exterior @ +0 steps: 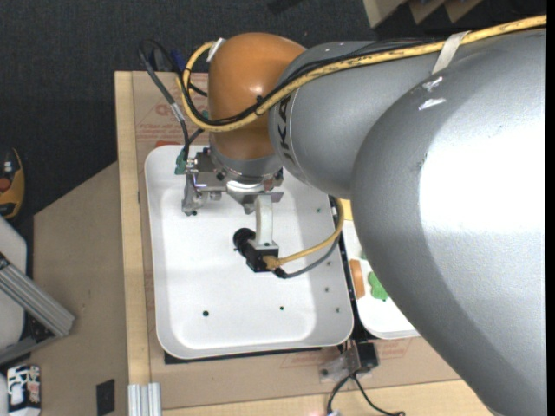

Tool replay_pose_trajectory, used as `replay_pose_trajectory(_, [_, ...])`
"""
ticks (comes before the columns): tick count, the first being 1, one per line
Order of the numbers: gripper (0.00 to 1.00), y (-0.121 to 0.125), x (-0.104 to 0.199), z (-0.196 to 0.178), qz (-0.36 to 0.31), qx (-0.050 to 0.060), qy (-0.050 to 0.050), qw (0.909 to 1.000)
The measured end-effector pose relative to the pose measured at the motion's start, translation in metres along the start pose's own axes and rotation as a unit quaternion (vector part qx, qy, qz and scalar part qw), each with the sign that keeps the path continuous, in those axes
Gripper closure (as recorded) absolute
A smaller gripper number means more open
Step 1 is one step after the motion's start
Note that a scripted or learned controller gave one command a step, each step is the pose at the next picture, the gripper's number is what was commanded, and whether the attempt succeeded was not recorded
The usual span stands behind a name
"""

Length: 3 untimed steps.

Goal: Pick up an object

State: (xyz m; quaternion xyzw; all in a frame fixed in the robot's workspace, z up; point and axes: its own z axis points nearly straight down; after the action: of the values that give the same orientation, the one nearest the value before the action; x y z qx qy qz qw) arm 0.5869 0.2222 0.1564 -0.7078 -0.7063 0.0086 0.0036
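Observation:
My gripper (190, 199) hangs over the far left part of the left white bin (178, 319), close to its back wall. The grey arm and its orange band cover the bin's far right. I see nothing held under the gripper. In the strip of the right bin (390, 326) that shows past the arm lie an orange object (357, 277) and a green object (378, 286), side by side near the bin's left wall.
The bins rest on a brown board (130, 232) with a dark floor beyond its left edge. A small clamp with a cable (357, 360) sits at the board's front edge between the bins. The arm hides most of the right bin.

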Motion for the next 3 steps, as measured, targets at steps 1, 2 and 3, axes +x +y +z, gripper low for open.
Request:
replay_pose_trajectory(1, [1.00,0.003,0.003,-0.021,0.000,-0.009,0.004,1.0000])
replay_pose_trajectory(2, [1.00,0.049,0.002,-0.125,-0.001,-0.016,0.005,0.9999])
replay_pose_trajectory(3, [1.00,0.077,0.000,-0.265,-0.002,-0.019,0.006,0.9998])
